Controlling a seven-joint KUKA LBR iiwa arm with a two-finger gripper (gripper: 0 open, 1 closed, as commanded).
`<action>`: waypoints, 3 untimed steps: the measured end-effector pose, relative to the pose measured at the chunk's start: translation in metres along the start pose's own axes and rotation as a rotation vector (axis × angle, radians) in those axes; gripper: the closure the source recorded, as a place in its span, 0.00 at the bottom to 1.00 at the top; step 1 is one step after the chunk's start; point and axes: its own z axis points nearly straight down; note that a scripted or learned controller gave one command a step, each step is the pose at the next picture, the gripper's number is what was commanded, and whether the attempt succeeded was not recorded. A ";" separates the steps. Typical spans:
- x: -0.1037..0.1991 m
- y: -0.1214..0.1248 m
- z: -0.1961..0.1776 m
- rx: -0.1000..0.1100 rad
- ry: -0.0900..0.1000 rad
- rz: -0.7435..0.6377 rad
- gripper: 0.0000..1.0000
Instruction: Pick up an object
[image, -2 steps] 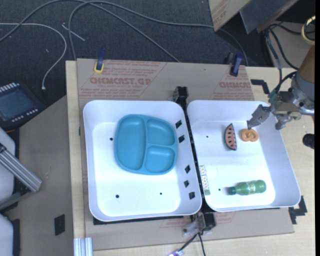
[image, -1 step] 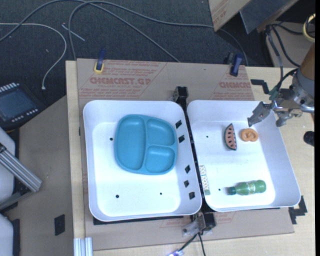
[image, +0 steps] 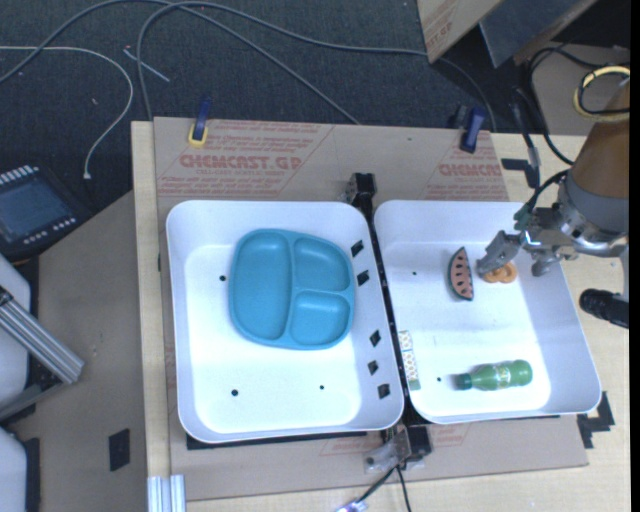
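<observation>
In the right bin (image: 560, 330), a brown and red slice-shaped toy (image: 460, 273) lies near the back. Just to its right a small orange object (image: 504, 273) is partly covered by a finger. A green bottle (image: 495, 377) lies on its side near the front edge. My gripper (image: 520, 262) hangs over the bin's back right part. It is open, its left fingertip over the orange object and nothing between its fingers. The slice-shaped toy is a short way to the gripper's left.
The left bin (image: 200, 330) holds a blue divided plate (image: 292, 288). Black clips line the seam between the bins (image: 375, 330). The arm (image: 605, 170) comes in over the right bin's right rim. Cables lie on the dark floor behind the bench.
</observation>
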 end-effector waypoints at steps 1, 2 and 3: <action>0.004 -0.003 0.063 0.002 0.001 0.000 0.00; 0.005 -0.004 0.116 0.001 0.001 0.000 0.00; 0.004 -0.002 0.102 -0.007 -0.001 0.001 1.00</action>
